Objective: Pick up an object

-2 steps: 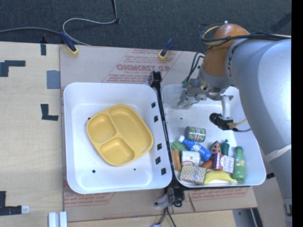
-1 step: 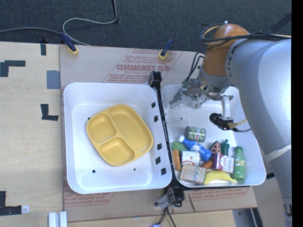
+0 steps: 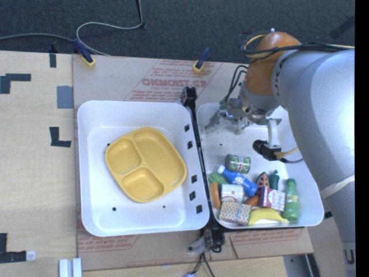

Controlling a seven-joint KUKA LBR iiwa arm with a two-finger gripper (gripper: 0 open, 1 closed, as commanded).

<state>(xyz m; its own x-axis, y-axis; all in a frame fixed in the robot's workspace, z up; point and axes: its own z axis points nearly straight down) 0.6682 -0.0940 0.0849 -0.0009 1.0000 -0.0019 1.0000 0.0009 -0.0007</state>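
My gripper (image 3: 226, 122) hangs over the far end of the right bin (image 3: 316, 196), its two fingers spread open with nothing between them. The bare white floor of the bin lies under it. Several small toy groceries are heaped at the bin's near end: a green can (image 3: 237, 164) closest to the gripper, a blue bottle (image 3: 240, 183), a green bottle (image 3: 290, 199), a yellow banana (image 3: 267, 216), a patterned carton (image 3: 235, 212) and an orange carrot (image 3: 215, 195). The can lies a short way nearer the camera than the fingertips.
The left bin (image 3: 92, 212) holds a yellow divided plate (image 3: 146, 164). A black divider (image 3: 195, 140) runs between the bins. The grey arm (image 3: 323, 114) covers the right side of the view. Yellow clamps (image 3: 202, 60) and a cable (image 3: 109, 27) lie beyond the bins.
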